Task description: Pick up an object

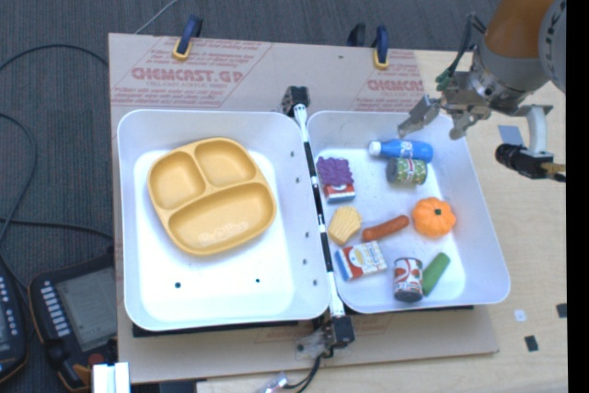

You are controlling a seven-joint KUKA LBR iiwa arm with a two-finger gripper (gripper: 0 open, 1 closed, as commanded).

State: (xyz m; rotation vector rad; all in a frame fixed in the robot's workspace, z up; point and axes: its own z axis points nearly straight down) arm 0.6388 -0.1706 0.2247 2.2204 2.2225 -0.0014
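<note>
blue bottle [401, 148] near bin's far edge, gripper [439, 118] spread, empty — just above

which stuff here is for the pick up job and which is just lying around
For the job: gripper, blue bottle, green can, orange pumpkin, sausage, red can, green pickle, purple grapes box.

Lying about: yellow divided plate, blue clamps, handheld pendant.

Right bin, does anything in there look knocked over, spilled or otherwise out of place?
Nothing spilled or damaged. The blue bottle lies on its side against a small can, and a second can rests tipped beside the green vegetable; ordinary jumble.
</note>
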